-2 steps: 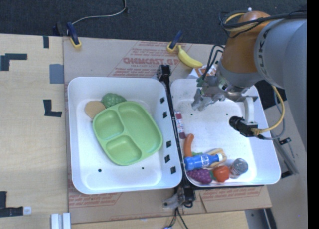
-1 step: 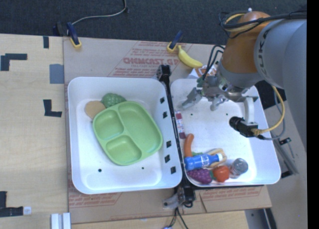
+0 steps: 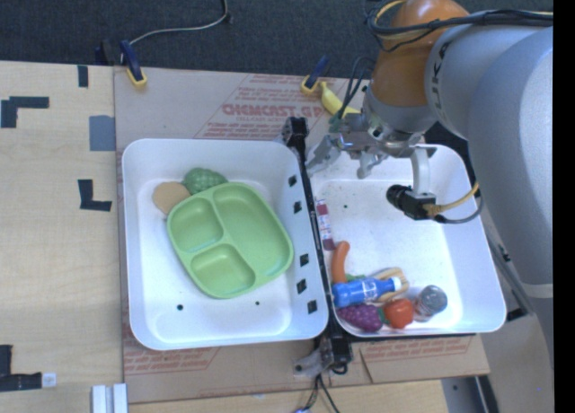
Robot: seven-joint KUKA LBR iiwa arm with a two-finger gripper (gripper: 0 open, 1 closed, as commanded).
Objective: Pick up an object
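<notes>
My gripper (image 3: 361, 154) hangs over the back left corner of the right bin (image 3: 467, 250), under the arm's orange band. It is well apart from the objects. Those lie in a cluster at the bin's front: an orange carrot (image 3: 340, 259), a blue bottle (image 3: 365, 291), purple grapes (image 3: 361, 317), a red tomato (image 3: 399, 313), a grey can (image 3: 432, 300) and a pale yellow piece (image 3: 389, 274). I see nothing held at the gripper.
The left bin (image 3: 144, 294) holds a green divided plate (image 3: 230, 237), a green leafy toy (image 3: 205, 179) and a tan round piece (image 3: 169, 196). A black divider with clips (image 3: 305, 223) runs between the bins. A black part on a yellow cable (image 3: 411, 201) hangs below the wrist.
</notes>
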